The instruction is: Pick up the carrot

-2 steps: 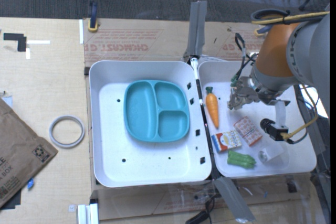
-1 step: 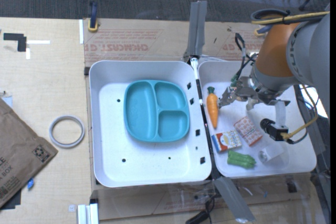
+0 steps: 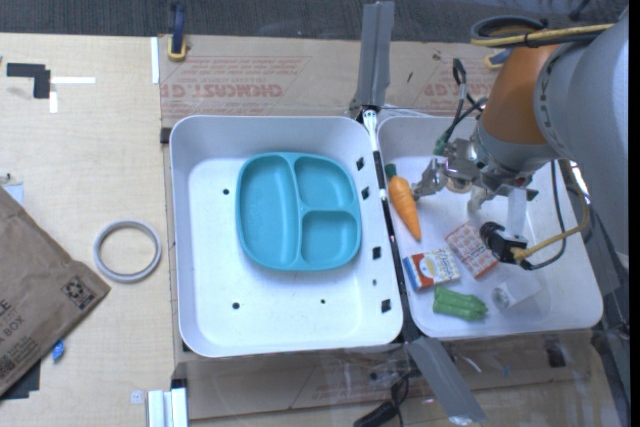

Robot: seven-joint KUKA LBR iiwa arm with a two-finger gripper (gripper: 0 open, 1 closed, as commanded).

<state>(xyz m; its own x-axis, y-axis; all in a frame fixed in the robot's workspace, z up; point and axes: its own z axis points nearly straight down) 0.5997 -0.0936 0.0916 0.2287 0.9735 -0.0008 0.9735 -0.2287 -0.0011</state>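
1. Carrot: lies in the right bin, close against its left wall, slanted with the green stem end toward the top and the orange tip pointing down and right. Nothing grips it.
2. Gripper: hangs above the right bin's upper middle, just right of the carrot and apart from it. Whether the fingers are spread or pressed together cannot be told; metal parts and cables clutter that spot. Nothing shows between them.
3. Arm: grey, with the orange band above the wrist, reaching in from the right.
4. Below the carrot: a small white carton, a red patterned packet just right of it, a green item nearer the front wall.
5. Left bin: holds a blue divided plate, three compartments, roughly centred.
6. Bench left of the bins: a roll of tape and part of a brown cardboard box.
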